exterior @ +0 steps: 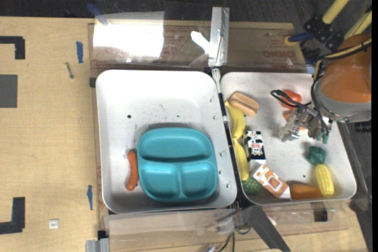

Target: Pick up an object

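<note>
Black-and-white printed carton (255,145) (writing unreadable) beside banana (238,138)

You're getting the most open floor in the left bin (118,97), along its top and left; the teal tray (176,163) is hogging the lower middle, with an orange sausage (132,170) lying just beside its left edge. The right bin (269,82) is crowding up: a banana (238,138) is running along its left wall, the corn (323,179) and carrot (305,190) are blocking the bottom right, and the middle strip is looking passable.
</note>
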You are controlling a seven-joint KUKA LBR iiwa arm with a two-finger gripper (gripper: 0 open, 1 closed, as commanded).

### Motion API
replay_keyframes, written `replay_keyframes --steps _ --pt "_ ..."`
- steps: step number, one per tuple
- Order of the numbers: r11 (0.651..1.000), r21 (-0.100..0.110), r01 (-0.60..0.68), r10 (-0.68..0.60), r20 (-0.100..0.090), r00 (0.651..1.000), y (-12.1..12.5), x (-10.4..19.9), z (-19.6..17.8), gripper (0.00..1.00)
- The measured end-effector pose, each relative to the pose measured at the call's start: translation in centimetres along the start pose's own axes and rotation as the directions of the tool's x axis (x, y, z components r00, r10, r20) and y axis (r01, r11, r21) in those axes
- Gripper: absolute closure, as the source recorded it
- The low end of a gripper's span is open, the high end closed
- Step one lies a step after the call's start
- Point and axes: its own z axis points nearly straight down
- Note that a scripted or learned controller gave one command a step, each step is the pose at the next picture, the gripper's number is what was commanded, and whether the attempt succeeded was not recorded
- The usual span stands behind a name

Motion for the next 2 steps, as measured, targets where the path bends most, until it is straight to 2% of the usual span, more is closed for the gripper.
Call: replay_keyframes --steps 1,2 --pt "0.998 -0.001 0.068 -0.068 -0.006 0.998 5.0 -5.6 -12.0 1.0" --pt "1.0 0.0 0.006 -0.006 -0.007 1.0 7.3 -7.8 -18.1 1.0"
